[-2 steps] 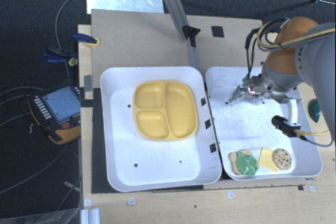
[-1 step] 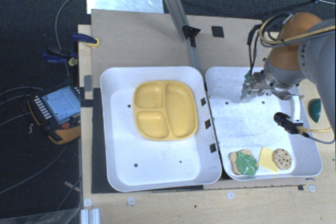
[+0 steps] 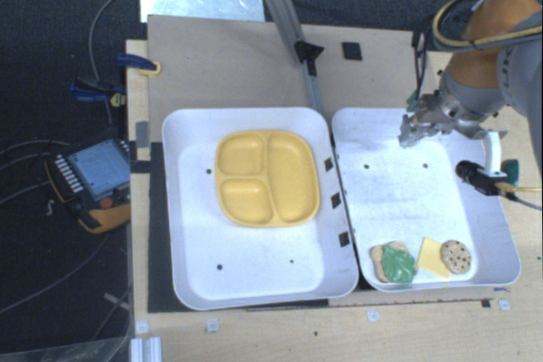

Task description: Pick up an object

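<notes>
While we wait over the right bin, these are the things we weigh.

Jaws: we cannot tell from this slant whether they stand apart or together; nothing shows between them.
Gripper (image 3: 416,131): it hangs over the far edge of the right bin (image 3: 407,182), well apart from every object in it.
Objects: a green piece (image 3: 396,263), a yellow wedge (image 3: 433,257) and a cookie (image 3: 456,255) lie in a row along the right bin's near edge, each touching or just beside the next.
Choice: we judge the cookie the cleanest pick, since it sits at the end of the row.
Approach: we should travel toward the near edge, then descend straight.
Risk: flat, crowded items near the wall may slip or get nudged aside.
Beyond: left of the right bin, the other bin holds a yellow divided plate (image 3: 267,178).
</notes>
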`<state>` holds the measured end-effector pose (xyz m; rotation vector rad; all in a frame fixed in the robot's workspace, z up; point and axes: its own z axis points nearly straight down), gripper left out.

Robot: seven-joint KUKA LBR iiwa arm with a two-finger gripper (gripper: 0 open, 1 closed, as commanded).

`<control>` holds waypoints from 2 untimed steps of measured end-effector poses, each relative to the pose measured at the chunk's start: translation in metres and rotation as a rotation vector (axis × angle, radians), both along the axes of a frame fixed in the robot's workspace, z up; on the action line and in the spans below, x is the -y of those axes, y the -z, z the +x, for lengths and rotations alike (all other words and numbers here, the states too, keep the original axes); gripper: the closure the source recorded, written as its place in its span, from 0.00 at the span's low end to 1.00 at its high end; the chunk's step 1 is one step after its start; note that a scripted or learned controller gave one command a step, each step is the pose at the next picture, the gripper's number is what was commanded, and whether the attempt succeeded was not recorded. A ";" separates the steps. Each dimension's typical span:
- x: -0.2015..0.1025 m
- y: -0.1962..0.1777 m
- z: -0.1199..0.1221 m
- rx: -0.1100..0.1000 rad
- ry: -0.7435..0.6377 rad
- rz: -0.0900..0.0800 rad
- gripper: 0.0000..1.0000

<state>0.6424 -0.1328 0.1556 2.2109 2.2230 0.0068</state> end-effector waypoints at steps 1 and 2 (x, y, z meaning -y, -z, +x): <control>0.001 -0.047 -0.005 -0.001 0.000 0.000 1.00; 0.003 -0.112 -0.003 0.002 -0.002 -0.001 1.00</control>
